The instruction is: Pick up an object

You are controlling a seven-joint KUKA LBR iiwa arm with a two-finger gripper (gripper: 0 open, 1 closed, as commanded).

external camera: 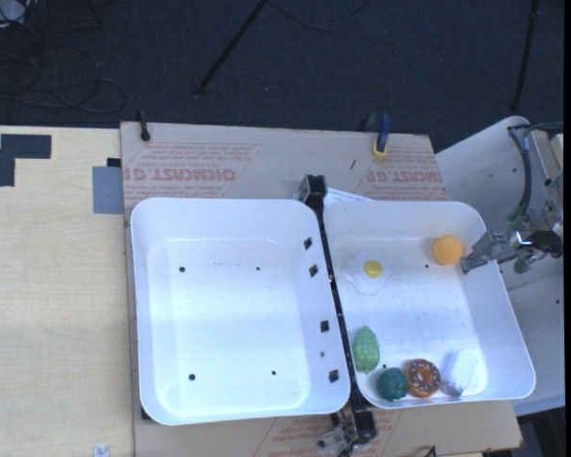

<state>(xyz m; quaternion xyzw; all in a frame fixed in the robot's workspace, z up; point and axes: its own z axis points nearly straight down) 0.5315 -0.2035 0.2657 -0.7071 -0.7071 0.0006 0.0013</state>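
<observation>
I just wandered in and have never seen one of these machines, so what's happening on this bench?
A robot arm is meant to pick something out of the right bin. Its gripper sits at that bin's right edge, close to an orange ball, with nothing between its fingers. A small yellow piece lies near the middle. Along the near side sit a light green lump, a dark green ball, a sprinkled donut and a white object. The left bin sits beside it.

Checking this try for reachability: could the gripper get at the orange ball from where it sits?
Probably yes. The gripper sits at the right bin's edge beside the orange ball, with nothing between them.
</observation>
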